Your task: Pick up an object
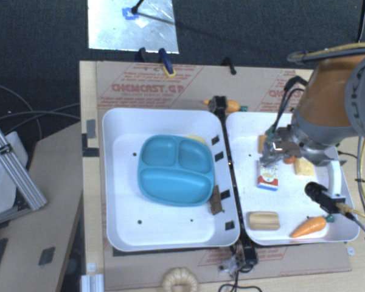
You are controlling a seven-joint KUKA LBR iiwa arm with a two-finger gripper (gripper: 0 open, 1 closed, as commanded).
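White bins (111, 181): glossy smooth plastic. Blue divided plate (173, 170): smooth plastic. Carrot (308, 225): shiny plastic. Bread roll (263, 220): matt. Board (152, 85) under bins: matt brown paper. Floor (36, 35): rough dark carpet. Square sheet (128, 23): shiny metal.

Robotics lab: clamped bench (147, 83), aluminium framing (13, 170).

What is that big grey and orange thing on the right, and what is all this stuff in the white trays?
This is one picture, from a camera fixed above the bench, looking down at a slant. The grey and orange thing is a robot arm reaching in from the right. Its gripper, the hand at its end, hangs over a small carton in the right bin. That bin also has a bread roll, a carrot and a pale yellow block. The left bin holds a blue divided plate. Whether the gripper has hold of the carton, the picture does not show.
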